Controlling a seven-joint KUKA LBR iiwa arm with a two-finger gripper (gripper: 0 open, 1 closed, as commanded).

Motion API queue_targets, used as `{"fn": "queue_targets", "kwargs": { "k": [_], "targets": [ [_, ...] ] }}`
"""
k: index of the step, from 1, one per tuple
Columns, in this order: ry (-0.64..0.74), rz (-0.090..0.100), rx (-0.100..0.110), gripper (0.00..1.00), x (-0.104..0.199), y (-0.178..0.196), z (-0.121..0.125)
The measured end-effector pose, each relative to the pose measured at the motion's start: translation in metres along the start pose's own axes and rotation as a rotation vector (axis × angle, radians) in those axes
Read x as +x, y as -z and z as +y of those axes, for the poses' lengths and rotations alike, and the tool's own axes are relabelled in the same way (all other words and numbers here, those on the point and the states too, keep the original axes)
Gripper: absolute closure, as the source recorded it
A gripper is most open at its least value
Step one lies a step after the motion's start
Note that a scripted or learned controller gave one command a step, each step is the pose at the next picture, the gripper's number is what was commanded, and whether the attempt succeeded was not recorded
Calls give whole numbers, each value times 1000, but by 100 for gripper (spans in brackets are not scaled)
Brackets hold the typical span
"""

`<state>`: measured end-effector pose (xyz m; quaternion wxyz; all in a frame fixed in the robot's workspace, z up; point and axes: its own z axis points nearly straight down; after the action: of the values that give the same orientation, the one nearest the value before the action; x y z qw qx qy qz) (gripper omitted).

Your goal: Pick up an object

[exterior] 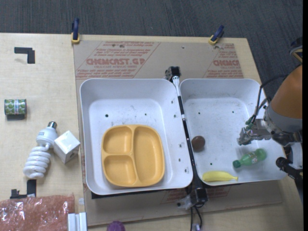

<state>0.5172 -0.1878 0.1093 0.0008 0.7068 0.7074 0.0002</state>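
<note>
The right bin (211,93) holds a small brown ball (198,142), a green bottle (250,158) lying on its side and a yellow banana (220,176) along the front wall. My gripper (246,136) hangs at the bin's right side, just above and left of the bottle, apart from the brown ball. The arm's orange band and grey wrist cover the bin's right rim.
The left bin (125,93) holds a yellow divided plate (133,155). On the bench to the left lie a spiral light bulb (40,150), a white cube (67,146), a small green can (15,108) and a pink bag (36,214).
</note>
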Motion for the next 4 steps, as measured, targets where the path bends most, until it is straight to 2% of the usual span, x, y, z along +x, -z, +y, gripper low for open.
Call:
{"fn": "queue_targets", "kwargs": {
  "k": [1,2,3,4],
  "targets": [
    [-2,-1,-1,100,-20,9,-7],
    [1,0,0,100,-34,4,49],
    [-1,0,1,100,-34,-17,14],
    [-2,1,1,100,-34,-12,-26]
  ]
}}
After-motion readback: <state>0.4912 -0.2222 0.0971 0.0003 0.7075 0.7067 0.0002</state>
